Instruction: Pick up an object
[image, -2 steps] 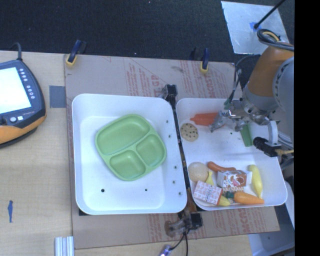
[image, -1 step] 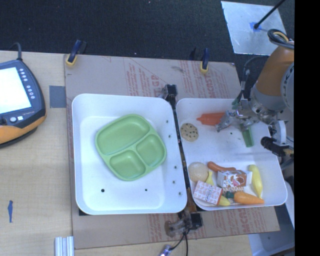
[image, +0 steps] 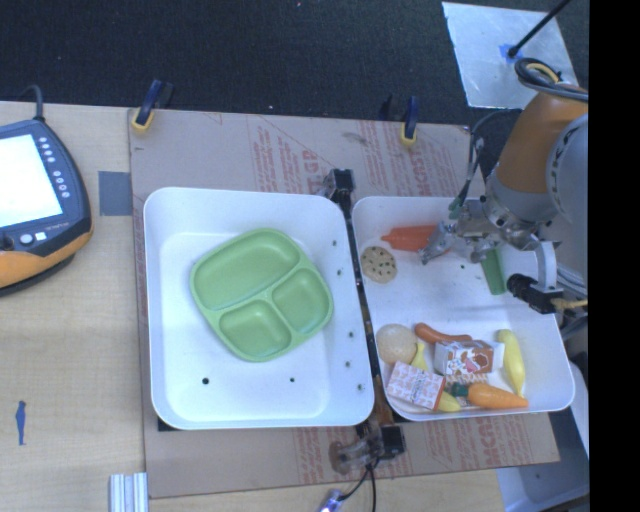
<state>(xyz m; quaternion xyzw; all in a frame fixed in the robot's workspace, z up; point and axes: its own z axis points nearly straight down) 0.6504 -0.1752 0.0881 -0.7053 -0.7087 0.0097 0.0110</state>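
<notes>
The right bin (image: 440, 295) holds several toy foods. An orange piece (image: 406, 238) lies at its far left and a brown cookie (image: 378, 263) just in front of that. Along the front lie a pale bun (image: 396, 343), a red sausage (image: 442, 335), a small carton (image: 468, 358), a red-and-white pack (image: 414, 385), a yellow banana (image: 512, 360) and a carrot (image: 495, 398). My gripper (image: 450, 248) hangs over the bin's far part, just right of the orange piece, open with nothing between its fingers. A green stick (image: 492, 270) lies beside it to the right.
The left bin (image: 170, 330) holds a green divided plate (image: 262, 293). A teach pendant (image: 35, 200) rests on the bench at far left. Clamps (image: 342, 185) sit between the bins at the far edge. The middle of the right bin is bare.
</notes>
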